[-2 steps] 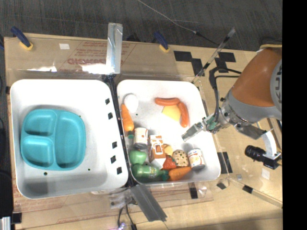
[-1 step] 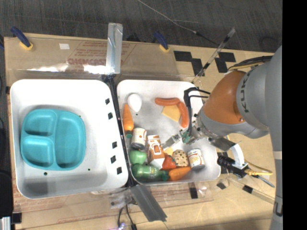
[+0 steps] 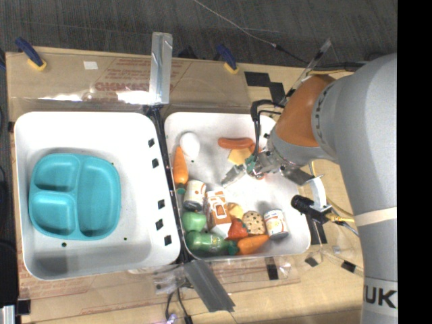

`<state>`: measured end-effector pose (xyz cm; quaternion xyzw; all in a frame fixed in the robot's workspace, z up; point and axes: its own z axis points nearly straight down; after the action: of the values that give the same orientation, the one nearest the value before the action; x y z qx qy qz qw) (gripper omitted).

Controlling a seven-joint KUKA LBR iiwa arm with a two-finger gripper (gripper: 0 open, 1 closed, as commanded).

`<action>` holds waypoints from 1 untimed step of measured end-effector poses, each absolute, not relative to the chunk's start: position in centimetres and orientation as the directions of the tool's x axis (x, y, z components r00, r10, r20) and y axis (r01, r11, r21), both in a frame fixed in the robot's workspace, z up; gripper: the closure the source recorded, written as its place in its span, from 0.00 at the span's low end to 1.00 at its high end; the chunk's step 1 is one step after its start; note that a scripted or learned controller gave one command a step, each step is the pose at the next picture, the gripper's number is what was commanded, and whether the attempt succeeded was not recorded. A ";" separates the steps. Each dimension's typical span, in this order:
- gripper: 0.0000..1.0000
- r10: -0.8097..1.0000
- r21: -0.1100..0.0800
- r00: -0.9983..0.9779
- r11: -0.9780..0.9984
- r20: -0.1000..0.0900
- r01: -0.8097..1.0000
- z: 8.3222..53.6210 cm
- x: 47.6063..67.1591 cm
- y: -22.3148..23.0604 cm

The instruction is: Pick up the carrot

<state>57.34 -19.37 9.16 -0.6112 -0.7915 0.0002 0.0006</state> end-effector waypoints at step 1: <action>0.00 0.986 0.000 0.167 -0.167 0.001 0.986 10.4 62.4 -14.7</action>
<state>62.42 -14.74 10.45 -0.7638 -0.6455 -0.0003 0.0005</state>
